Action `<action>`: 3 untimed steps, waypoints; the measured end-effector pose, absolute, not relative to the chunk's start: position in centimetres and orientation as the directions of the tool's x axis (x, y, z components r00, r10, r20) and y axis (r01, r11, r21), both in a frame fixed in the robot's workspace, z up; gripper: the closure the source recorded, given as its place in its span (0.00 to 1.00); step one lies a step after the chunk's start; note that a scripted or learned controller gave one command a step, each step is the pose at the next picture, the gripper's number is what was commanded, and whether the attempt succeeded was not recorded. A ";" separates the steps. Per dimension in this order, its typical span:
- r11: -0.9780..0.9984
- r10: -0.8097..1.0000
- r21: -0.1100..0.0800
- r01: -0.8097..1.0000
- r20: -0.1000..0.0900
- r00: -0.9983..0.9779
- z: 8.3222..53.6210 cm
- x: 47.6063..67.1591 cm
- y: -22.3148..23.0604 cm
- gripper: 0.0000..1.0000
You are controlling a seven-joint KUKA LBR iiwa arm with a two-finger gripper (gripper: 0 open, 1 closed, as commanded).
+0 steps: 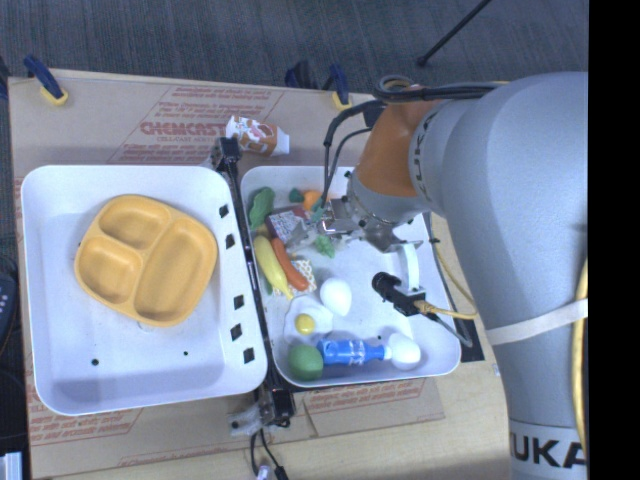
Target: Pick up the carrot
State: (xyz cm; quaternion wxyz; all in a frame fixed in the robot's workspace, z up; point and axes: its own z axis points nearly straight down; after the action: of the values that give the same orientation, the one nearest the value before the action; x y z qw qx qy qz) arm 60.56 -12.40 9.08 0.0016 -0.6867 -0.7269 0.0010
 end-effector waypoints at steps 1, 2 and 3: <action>0.061 0.998 -0.004 0.998 0.002 -0.061 10.1 60.6 -12.4 1.00; 0.081 0.997 0.000 0.997 0.000 -0.081 26.7 54.6 -10.9 1.00; -0.059 0.998 -0.001 0.998 -0.001 0.059 28.9 51.5 -16.5 1.00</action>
State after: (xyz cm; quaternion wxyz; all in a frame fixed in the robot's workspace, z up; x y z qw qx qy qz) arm 51.53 -16.51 28.91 0.0000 -0.7278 -0.6858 0.0008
